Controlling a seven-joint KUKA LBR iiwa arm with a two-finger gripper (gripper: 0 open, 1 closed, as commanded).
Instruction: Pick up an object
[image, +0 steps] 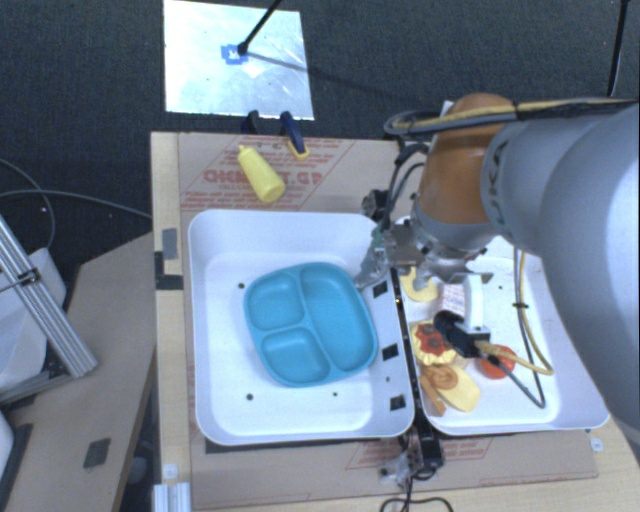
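The end effector (428, 272) hangs over the right white bin (560, 395) at centre right; its state cannot be told. It should descend squarely onto one toy, avoiding the clutter.

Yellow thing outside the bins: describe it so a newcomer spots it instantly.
Start at the left white bin holding the blue divided tray. Look just beyond its far edge, on the brown board. The yellow bottle lies there on its side, the one yellow item outside either bin.
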